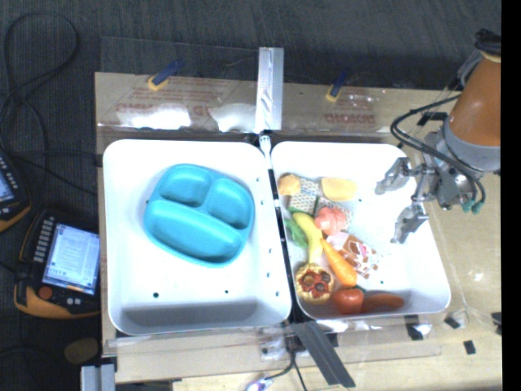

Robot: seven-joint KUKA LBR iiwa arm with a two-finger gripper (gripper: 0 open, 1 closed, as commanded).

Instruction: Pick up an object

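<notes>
A robot arm's claw [401, 202] hangs with its fingers spread and nothing between them over the bare right part of the right bin [423, 255], on a counter [476, 316] carrying two white bins. The nearest candidates lie in a cluster of toy food along that bin's left side. An orange carrot [339, 267] looks light and rigid, probably smooth plastic that could slip; its thicker middle, gripped across the width, seems the safest hold. Just beside it are a yellow banana [308, 228], a small pizza slice [314, 282], a red tomato [348, 300] and a pink piece [330, 218], crowding any approach. A blue divided tray [199, 212] rests in the left bin [130, 296].
</notes>
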